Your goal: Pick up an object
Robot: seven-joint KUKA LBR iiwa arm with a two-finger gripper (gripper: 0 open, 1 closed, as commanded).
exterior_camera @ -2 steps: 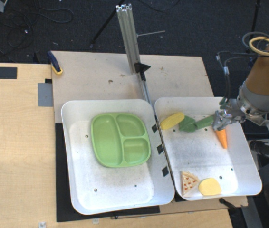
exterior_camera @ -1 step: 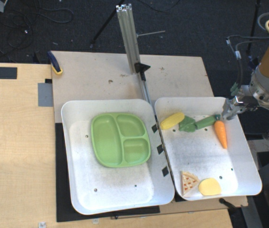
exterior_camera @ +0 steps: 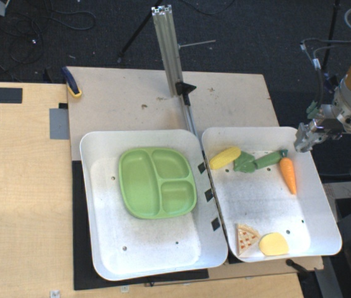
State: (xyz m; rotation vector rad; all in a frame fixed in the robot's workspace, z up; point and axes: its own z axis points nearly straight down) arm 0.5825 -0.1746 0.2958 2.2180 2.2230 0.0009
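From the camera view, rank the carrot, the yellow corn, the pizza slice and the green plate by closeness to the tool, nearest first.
Tool sits at the right bin's far right corner.
1. Carrot, right bin, just below the tool.
2. Yellow corn, right bin's far left.
3. Pizza slice, right bin's near edge.
4. Green plate, left bin.

Two white bins: left bin (exterior_camera: pixel 101 241), right bin (exterior_camera: pixel 324 228). Light green divided plate (exterior_camera: pixel 157 182). Yellow corn (exterior_camera: pixel 224 158), green vegetable (exterior_camera: pixel 259 161), orange carrot (exterior_camera: pixel 288 175). Pizza slice (exterior_camera: pixel 246 238) tan, red spots. Yellow round piece (exterior_camera: pixel 273 244). Pale wood bench (exterior_camera: pixel 20 191), upper left grey patches.
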